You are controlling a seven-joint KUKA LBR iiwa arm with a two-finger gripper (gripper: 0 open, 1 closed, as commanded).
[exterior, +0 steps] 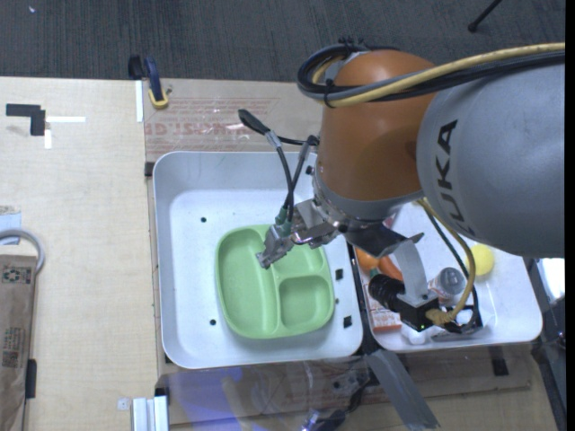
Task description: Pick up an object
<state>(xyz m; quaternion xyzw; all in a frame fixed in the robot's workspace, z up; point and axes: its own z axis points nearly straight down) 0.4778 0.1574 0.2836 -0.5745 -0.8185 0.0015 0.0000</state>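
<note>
The tray (pixel 269 290) lay in the left bin (pixel 180 241); gripper (pixel 274 248) hovered over its upper rim, grip state unclear; tray looked light, stiff, slick; the rim seemed the best hold.

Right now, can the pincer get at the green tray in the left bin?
Probably yes. The pincer is right over the green tray near its upper rim, and nothing lies between them in the left bin.
</note>
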